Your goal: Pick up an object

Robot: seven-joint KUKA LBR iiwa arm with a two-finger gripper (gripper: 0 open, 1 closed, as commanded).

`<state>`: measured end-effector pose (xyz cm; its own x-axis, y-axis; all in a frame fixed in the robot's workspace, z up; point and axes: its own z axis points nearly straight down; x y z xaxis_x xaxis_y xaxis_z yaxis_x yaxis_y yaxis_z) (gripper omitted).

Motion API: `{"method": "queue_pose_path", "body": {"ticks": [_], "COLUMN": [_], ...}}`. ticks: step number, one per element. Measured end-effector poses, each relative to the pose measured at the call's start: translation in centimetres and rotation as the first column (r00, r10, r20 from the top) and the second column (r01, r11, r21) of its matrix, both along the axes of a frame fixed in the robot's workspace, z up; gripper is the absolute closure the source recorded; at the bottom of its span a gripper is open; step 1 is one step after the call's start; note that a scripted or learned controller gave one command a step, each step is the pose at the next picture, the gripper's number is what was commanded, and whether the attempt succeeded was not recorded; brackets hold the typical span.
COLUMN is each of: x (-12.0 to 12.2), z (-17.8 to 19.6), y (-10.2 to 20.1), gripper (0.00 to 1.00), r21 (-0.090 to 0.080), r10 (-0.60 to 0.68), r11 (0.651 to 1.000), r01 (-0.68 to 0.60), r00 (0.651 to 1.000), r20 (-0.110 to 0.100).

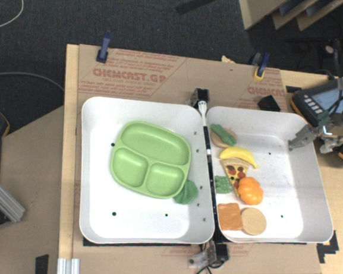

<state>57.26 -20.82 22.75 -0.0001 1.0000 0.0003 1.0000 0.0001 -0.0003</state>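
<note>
Several toy foods lie along the left side of the right bin (298, 192): a green pickle on a tan piece (223, 134), a yellow banana (239, 155), a pizza slice (235, 169), an orange (250, 191), a small green piece (222, 183), a brown toast (229, 215) and a round tan cracker (253, 221). My gripper (301, 138) hangs over the right bin's far right corner, well away from the food, with nothing seen in it.
The left bin (98, 157) holds a green divided plate (151, 160) with a green leafy piece (187, 192) at its near right corner. Devices and cables lie beyond the right bin at the far right (314, 104). Two clamps (104, 46) hold the board's far edge.
</note>
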Motion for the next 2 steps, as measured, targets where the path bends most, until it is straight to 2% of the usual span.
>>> {"method": "queue_pose_path", "body": {"ticks": [1,2], "x": [-6.5,-7.8], "z": [5.0,-6.2], "y": [5.1,9.8], "gripper": [0.00,0.00], "r21": [0.003,0.005], "r10": [0.003,0.003], "r11": [1.000,1.000], "r01": [-0.003,-0.003], "r00": [1.000,1.000], "r20": [-0.001,-0.012]}}
